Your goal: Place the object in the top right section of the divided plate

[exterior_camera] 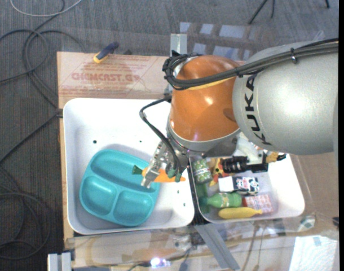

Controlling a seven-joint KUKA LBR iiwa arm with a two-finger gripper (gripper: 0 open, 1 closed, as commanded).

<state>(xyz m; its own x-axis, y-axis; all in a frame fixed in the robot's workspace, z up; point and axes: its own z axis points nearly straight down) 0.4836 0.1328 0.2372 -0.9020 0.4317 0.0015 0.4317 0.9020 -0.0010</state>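
A teal divided plate point(107, 185) lies in the left white bin point(82, 123), with three sections. My gripper point(153, 174) hangs over the plate's right rim, below the orange wrist band. It is shut on a toy carrot point(171, 178). The carrot's orange body sticks out to the right of the fingers, and its green top point(139, 169) points left over the plate's upper right section. The carrot looks lifted just above the plate's edge.
The right bin point(296, 199) holds several items: green bottles point(223, 200), a yellow piece point(239, 213), a red packet point(261, 201) and a black-and-white toy point(246, 183). The arm's bulk covers the bins' upper middle. A cardboard sheet point(104, 75) lies behind the left bin.
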